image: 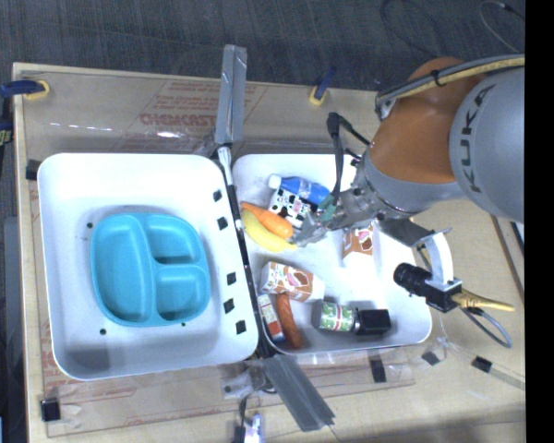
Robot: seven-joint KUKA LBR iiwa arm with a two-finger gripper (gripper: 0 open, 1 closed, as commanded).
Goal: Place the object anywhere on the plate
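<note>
Dark grey carpet surrounds one bench carrying two shallow white bins side by side. One grey arm with an orange band (415, 146) reaches in from the right, its two-finger pincer (312, 230) low in the right white bin (399, 332), near that bin's left wall. Whether the pincer stands apart or together cannot be told, as its tip is lost against the clutter.

Touching or just beside the tip lie one orange carrot-shaped piece (275, 223) and one yellow banana (265, 236), both against the left wall. Behind them, near the far edge, lies one blue and white bottle (300, 192). One small brown and white packet (359, 242) sits under the wrist. Toward the near edge are one brown and white carton (288, 281), one reddish sausage-shaped piece (283, 320) and one green-labelled bottle with a black cap (351, 319).

The left white bin (69, 187) holds one light blue plastic plate with three compartments (150, 268), set at its centre, well apart from the pincer.
</note>
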